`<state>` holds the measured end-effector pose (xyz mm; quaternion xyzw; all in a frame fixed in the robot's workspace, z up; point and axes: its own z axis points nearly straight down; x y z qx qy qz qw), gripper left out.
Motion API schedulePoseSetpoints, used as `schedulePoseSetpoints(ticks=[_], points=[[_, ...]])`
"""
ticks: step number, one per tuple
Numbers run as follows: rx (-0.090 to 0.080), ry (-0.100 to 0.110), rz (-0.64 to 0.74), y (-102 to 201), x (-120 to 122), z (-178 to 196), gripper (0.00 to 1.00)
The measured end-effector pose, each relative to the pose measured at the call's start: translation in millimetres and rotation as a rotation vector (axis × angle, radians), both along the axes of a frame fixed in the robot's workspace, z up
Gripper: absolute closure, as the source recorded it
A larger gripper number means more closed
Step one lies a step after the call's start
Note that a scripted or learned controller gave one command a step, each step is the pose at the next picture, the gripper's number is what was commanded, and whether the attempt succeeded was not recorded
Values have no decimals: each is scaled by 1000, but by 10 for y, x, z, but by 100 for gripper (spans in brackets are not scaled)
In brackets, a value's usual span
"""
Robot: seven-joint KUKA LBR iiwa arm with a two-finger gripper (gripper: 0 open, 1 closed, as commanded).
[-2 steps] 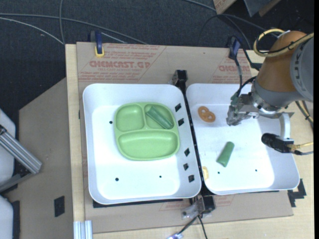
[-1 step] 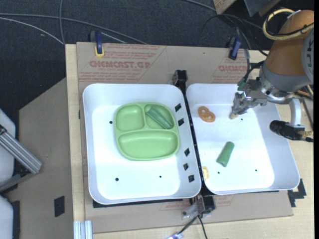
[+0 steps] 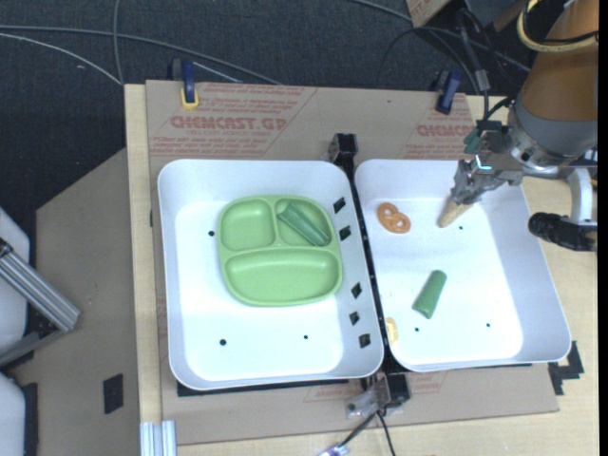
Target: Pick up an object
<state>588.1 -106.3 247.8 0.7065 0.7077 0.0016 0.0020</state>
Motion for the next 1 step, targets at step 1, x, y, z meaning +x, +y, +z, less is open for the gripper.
schedulePoseSetpoints(ticks=[1], points=[[3, 6, 3, 474, -39, 45, 100]])
